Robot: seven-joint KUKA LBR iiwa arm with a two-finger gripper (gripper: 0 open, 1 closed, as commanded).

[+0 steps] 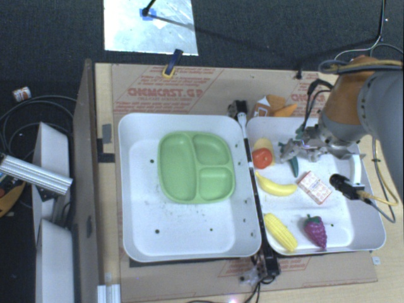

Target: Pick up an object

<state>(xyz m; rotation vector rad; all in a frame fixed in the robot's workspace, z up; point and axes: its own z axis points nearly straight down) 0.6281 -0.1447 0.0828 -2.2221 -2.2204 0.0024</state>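
My gripper (294,150) hangs low over the back part of the right bin (363,229), with the grey and orange arm reaching in from the right. A small dark green piece (294,166) lies just under it, touching or nearly so. To the gripper's left sits a red tomato (262,158) with a pale yellow piece (263,145) behind it. In front lie a yellow banana (276,185), a small red and white box (314,187), a corn cob (280,231) and a purple bunch of grapes (315,230).
The left bin (142,232) holds a green divided plate (195,167). An orange carrot-like piece (281,109) and a small carton (261,110) lie behind the right bin on the cardboard. A black divider runs between the bins.
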